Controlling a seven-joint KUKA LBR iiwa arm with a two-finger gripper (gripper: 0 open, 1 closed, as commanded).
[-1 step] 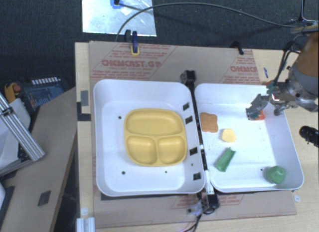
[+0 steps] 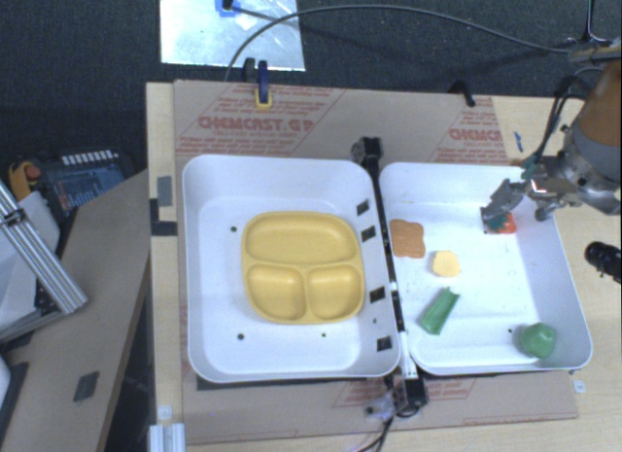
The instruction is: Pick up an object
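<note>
So here we've got the arm (image 2: 593, 139) coming in from 3 o'clock, with the pincer (image 2: 502, 209) hanging over the right bin (image 2: 564, 285) up around that bin's 1 o'clock corner. There's a small red-orange thing (image 2: 504, 226) right under the tip, touching or nearly so. Honestly we can't tell whether the pincer is open, closed, or actually gripping it; it's too small and blurry at that spot.

Other candidates in the same bin: a tan-orange flat piece (image 2: 407, 238) at 9 o'clock by the divider, a pale yellow chunk (image 2: 445, 264) just beside it toward centre, a green cylinder (image 2: 437, 311) at 7 o'clock, and a green round object (image 2: 536, 339) at 5 o'clock. The left bin (image 2: 209, 246) holds a yellow divided tray (image 2: 301, 265).

What worries us: the red thing sits close to the back wall, so a slightly off descent could clip the rim or just nudge the piece away. It's tiny, so it could slip out on the lift.
</note>
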